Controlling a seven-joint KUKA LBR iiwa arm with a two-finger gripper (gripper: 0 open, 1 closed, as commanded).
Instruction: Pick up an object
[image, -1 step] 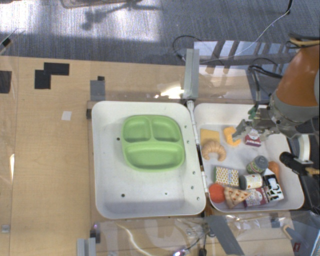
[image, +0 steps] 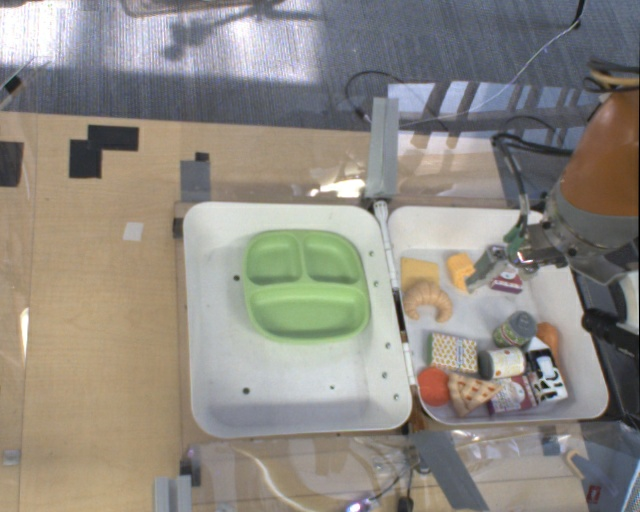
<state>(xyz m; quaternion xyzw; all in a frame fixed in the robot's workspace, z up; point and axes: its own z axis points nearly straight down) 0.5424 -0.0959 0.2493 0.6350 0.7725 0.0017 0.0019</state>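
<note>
Robotics lab, wooden bench (image: 90, 330) with two white bins (image: 215, 400), black marker patches (image: 100, 148), loose cables (image: 520, 60)

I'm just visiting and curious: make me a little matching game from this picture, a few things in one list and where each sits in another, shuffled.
Things:
1. green divided plate
2. croissant
3. red tomato
4. carrot

Places:
A. right bin, near its front left corner
B. middle of the left bin
C. right bin, toward its right wall
D. right bin, by the divider, just below the cheese wedge

Pairs: 1-B, 2-D, 3-A, 4-C
</note>
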